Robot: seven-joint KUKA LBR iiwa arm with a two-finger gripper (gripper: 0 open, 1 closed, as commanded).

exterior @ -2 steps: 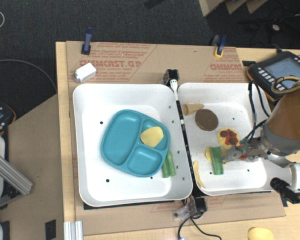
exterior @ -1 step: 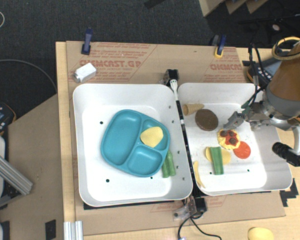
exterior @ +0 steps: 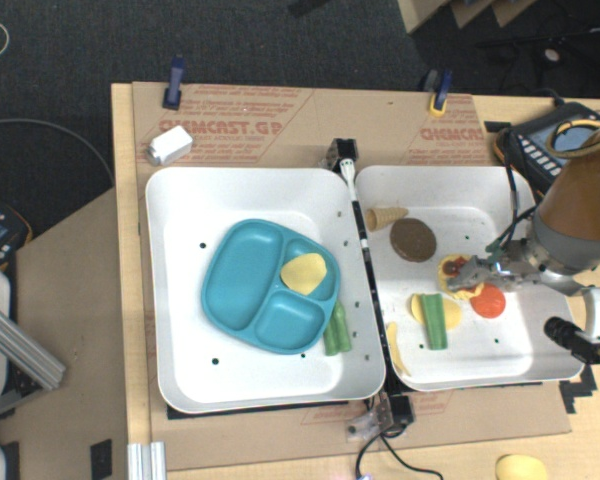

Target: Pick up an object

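Pincer low over the small toys in the right bin; grip I cannot tell; nothing lifted yet.

A turquoise divided plastic plate is showing a pale yellow piece; a brown round disc, red tomato-like ball and green strip are colouring the white right bin.

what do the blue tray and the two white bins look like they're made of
The blue tray looks like moulded plastic: one even colour, rounded compartment walls, a soft sheen. The left bin and right bin look like thin formed plastic too, smooth and glossy white with rounded corners, though coated metal can't be ruled out from the look alone.
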